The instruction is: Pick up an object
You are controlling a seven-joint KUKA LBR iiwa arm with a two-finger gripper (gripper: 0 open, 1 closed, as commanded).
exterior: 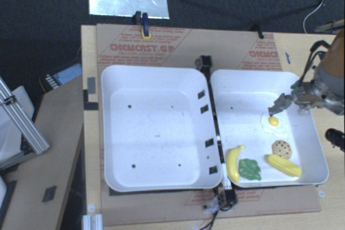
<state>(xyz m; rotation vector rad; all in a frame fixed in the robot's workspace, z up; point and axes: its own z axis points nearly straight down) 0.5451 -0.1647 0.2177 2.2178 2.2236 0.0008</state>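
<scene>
Arm in from the right, gripper low over the right bin, tip just above the small yellow egg-like piece. Can't tell if it's touching, and can't tell how the jaws are set, the tip is too small and dark here. Nothing visibly between them, so not calling a grasp

Likely target is that yellow piece, mid-right of the right bin, sitting on a faint pale patch. It's apart from the rest, so there's room for a straight top-down approach, probably why the gripper is lined up there

Other candidates are bunched along the near edge of the same bin: banana against the near-left corner by the divider, green leafy piece touching its right side, cookie further right, and a yellow corn-like piece just near of the cookie. Banana and green piece would be awkward, tight to the wall and each other

Left bin not involved

Judgement: at the descend/close step, pick not yet done
</scene>
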